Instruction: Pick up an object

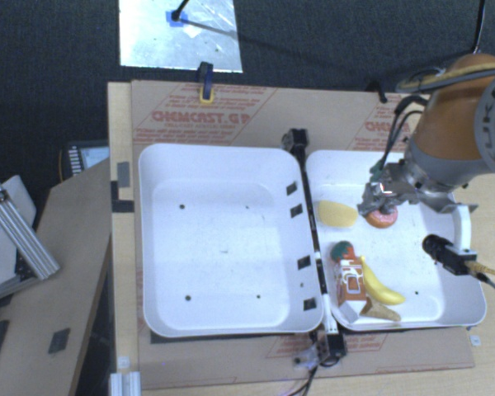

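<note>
Claw [380, 200]: low in right bin [458, 316], far side; grip state cannot tell.
Red disc [383, 218]: directly beneath claw.
Lemon [337, 214]: just beside disc.
Banana [381, 288], carton [351, 283]: near edge.

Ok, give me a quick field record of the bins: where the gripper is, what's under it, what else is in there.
gripper: over the right bin, far side
below gripper: red round object
finger state: cannot tell
nearby: yellow oval object, left of the red one
near side: banana, orange carton
left bin: white, four small dark dots
</note>
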Controlling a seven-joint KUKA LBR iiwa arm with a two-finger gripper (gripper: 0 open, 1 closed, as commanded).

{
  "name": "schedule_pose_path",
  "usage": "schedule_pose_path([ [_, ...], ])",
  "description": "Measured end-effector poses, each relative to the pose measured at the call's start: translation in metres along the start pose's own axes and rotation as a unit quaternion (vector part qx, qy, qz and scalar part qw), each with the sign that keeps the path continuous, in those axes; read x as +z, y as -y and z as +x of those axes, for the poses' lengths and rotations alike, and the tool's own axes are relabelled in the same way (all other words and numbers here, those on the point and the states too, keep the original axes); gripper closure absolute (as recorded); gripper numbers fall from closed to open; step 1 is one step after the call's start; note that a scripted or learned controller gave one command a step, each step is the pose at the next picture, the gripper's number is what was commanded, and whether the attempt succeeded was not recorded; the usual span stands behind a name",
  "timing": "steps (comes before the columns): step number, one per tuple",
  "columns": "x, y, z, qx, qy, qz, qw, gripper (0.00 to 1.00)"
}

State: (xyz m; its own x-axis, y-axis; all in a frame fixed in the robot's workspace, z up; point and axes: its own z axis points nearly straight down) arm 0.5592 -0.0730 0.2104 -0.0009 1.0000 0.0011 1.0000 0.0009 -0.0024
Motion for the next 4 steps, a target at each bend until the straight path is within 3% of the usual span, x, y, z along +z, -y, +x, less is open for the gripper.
schedule_pose_path([
  [1, 0.098, -0.019, -0.078, 0.003, 0.002, 0.001, 1.0, 1.0],
  [2, 0.093, -0.021, -0.073, 0.0, 0.001, -0.002, 1.0, 0.0],
  [3, 0.126, -0.085, -0.064, -0.003, 0.001, -0.005, 1.0, 0.0],
  [4, 0.111, -0.085, -0.067, -0.003, 0.003, -0.008, 1.0, 1.0],
])
